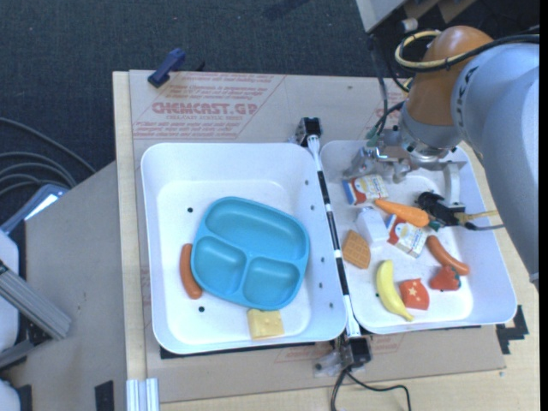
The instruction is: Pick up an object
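The things to pick from lay in the right bin (pixel 492 302). A carrot (pixel 401 211) lay near the middle, with its tip pointing to the left. A small carton (pixel 366 187) sat just beside it, up and to the left. Below the carrot was a white packet (pixel 408 238). Lower down were a banana (pixel 390 288), a red strawberry (pixel 414 294), a red pepper (pixel 445 278) and a sausage (pixel 448 253). A cracker (pixel 355 250) lay close to the wall between the two bins. All of these were lying flat in the bin. None was lifted.

The claw (pixel 401 159) hung at the top end of the right bin, just above the carton and the carrot. It was not clear how wide it was, because the grey arm (pixel 505 92) and its orange band (pixel 445 58) sat over it. Nothing could be seen in it.

So the job looked like it was only at the start. The claw was near the pile but had not yet got anything. It seemed that it would have to go down, close on one thing and lift it up.

The left bin (pixel 163 178) held a blue tray (pixel 250 253), a hot dog (pixel 189 271) to its left and a piece of cheese (pixel 265 323) below it. Both bins rested on the surface (pixel 214 110).
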{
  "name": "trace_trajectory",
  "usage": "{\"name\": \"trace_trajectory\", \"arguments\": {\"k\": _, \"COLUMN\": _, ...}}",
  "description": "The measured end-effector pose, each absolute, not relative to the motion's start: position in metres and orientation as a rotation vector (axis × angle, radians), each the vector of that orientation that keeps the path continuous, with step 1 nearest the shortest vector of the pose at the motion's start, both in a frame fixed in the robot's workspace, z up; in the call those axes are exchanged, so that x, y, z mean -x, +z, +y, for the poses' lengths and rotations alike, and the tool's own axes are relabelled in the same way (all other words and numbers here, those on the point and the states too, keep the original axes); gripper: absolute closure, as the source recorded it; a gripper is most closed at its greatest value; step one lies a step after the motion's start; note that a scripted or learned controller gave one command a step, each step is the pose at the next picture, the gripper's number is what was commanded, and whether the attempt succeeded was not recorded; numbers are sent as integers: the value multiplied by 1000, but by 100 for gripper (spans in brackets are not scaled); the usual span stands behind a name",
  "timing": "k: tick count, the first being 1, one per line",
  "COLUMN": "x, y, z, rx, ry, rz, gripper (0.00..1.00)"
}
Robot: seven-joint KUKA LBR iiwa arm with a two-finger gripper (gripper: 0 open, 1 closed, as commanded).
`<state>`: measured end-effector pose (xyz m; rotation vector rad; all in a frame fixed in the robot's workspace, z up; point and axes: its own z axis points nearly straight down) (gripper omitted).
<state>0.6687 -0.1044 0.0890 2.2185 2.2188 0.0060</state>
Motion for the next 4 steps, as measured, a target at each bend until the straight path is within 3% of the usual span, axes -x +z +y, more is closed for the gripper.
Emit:
{"name": "trace_trajectory", "arguments": {"k": 3, "x": -669, "y": 89, "z": -93, "rx": -2218, "ry": 7, "rz": 2218, "gripper": 0}}
{"name": "trace_trajectory", "arguments": {"k": 4, "x": -635, "y": 85, "z": -92, "rx": -2224, "ry": -2, "rz": 2223, "gripper": 0}}
